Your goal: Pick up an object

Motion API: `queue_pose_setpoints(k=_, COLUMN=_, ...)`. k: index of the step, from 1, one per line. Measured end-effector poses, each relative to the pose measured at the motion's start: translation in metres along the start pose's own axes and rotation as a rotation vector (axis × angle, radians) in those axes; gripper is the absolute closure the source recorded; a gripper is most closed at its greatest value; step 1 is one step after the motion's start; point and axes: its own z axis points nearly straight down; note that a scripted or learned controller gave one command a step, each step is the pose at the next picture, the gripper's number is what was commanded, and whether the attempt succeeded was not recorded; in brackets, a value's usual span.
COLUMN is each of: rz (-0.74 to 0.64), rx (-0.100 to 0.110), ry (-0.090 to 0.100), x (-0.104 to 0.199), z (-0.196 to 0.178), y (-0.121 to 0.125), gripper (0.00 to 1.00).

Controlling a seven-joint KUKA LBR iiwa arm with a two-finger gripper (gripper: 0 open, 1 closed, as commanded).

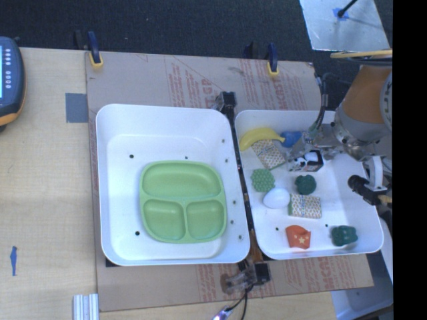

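Orange-red toy (pixel 298 237) sits at right bin's (pixel 373 245) front wall. Gripper (pixel 308 153) is over the small black-and-white toy (pixel 308 162) mid-bin; finger spacing and contact unreadable.

Green divided tray (pixel 181 201), yellow banana (pixel 261 137), white egg (pixel 276 198), orange-red toy (pixel 298 237).

Cut off at the right edge: the arm (pixel 363 102) above its orange band; half hidden under the wrist, a blue object (pixel 291 139) and a black-and-white toy (pixel 308 161), both too small to identify; cropped at far left, a blue-and-yellow device (pixel 9 79).
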Motion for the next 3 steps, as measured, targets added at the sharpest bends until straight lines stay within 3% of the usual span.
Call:
queue_pose_setpoints(k=1, rz=0.000, rx=-0.019, ry=-0.011, x=0.039, z=0.002, y=-0.042, gripper=0.00)
queue_pose_setpoints(k=2, rz=-0.004, rx=-0.022, ry=-0.006, x=0.037, z=0.002, y=-0.054, gripper=0.00)
queue_pose_setpoints(k=3, rz=-0.007, rx=-0.033, ry=-0.010, x=0.035, z=-0.013, y=-0.050, gripper=1.00)
